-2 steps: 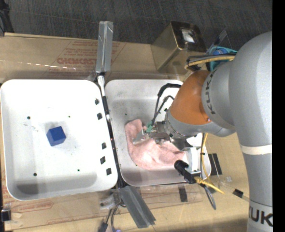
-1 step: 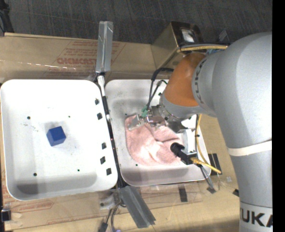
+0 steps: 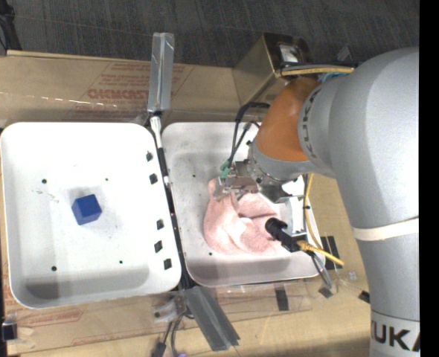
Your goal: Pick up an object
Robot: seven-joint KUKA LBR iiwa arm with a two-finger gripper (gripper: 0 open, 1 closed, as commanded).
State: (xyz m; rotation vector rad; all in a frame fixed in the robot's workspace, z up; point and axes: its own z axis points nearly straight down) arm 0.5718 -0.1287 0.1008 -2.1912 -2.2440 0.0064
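- We see the gripper (image 3: 233, 187) lowered into the right bin (image 3: 186, 199), at the upper edge of a crumpled pink cloth (image 3: 238, 225).
- We cannot tell how far its fingers are parted, nor whether they hold the cloth.
- We find a blue cube (image 3: 87, 208) in the left bin (image 3: 26, 274), well apart from the arm (image 3: 353, 117).

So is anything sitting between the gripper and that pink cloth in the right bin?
Nothing visible. The gripper is right over the upper edge of the pink cloth in the right bin. The blue cube lies apart in the left bin.
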